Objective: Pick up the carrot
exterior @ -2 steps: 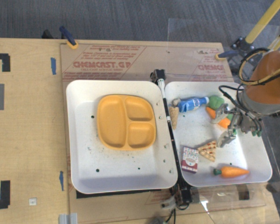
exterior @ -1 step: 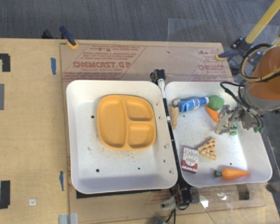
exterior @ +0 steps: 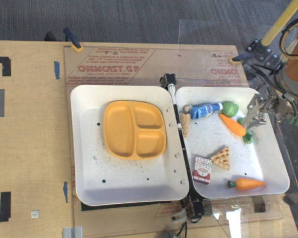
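Gripper [exterior: 253, 114], its open-or-closed state unclear, hovers at three o'clock of the upper carrot [exterior: 233, 125] in the right bin [exterior: 278, 152], seemingly lining up a grasp.

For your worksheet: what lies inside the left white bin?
Inside the left white bin lies one orange divided plate, its three compartments holding nothing visible, plus dark specks on the floor. Whatever sits beneath the plate is covered.

left bin [exterior: 84, 148] holds a divided tray [exterior: 134, 129] near its centre; right bin [exterior: 275, 157]: bottle [exterior: 205, 110] and ball [exterior: 230, 108] at far edge, one carrot [exterior: 233, 125] just below them by the gripper [exterior: 253, 117], cracker [exterior: 221, 158] and box [exterior: 202, 169] mid-left, second carrot [exterior: 247, 184] at near-right corner
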Robot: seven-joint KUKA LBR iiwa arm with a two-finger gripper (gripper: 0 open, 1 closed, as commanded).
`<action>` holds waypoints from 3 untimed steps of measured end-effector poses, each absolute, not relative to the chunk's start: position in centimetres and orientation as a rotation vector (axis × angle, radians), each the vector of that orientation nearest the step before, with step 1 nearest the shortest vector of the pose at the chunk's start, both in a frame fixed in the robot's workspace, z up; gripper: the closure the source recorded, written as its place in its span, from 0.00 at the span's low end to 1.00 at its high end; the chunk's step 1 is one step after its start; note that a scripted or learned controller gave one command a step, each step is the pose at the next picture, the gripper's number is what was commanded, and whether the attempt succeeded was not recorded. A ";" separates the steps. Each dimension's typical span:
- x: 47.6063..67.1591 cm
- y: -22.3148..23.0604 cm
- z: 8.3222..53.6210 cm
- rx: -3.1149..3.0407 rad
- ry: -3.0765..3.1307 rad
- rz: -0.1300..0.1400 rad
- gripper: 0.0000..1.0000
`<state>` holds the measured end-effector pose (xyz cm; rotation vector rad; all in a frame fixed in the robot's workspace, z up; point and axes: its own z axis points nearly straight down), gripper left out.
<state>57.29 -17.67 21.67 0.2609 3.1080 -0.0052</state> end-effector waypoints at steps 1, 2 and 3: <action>55.1 -18.7 9.8 -0.037 3.144 0.004 1.00; 55.4 -18.8 10.2 -0.039 3.135 0.000 0.00; 59.9 -22.3 8.8 -0.205 3.124 -0.001 0.00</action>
